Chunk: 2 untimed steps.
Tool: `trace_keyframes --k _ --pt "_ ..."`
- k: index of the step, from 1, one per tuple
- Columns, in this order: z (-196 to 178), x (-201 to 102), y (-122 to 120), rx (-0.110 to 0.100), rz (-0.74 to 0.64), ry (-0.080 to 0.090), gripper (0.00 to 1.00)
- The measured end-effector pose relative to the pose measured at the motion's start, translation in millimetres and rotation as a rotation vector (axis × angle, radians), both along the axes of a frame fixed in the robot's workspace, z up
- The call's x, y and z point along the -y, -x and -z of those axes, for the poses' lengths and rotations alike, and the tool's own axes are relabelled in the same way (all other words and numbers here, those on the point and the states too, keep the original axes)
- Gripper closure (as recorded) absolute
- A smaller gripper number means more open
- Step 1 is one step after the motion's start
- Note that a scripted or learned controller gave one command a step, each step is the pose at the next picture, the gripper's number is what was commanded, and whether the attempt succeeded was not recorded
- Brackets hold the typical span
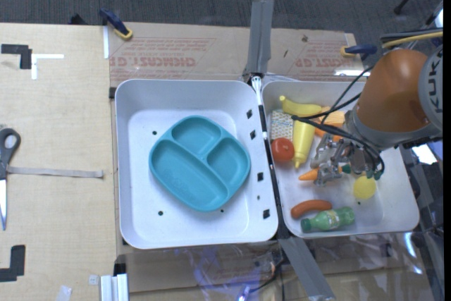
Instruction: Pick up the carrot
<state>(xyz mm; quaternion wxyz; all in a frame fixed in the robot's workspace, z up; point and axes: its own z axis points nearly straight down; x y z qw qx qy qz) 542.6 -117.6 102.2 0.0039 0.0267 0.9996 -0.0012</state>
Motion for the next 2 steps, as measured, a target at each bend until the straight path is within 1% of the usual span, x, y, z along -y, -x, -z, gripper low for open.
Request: trace_keyframes --k 1,2 --pt "-90.3 -62.2 -4.9 -0.002 0.226 -0.003 1.0" --pt "-100.0 -62.3 -6.9 0.003 0.224 -0.002 1.0"
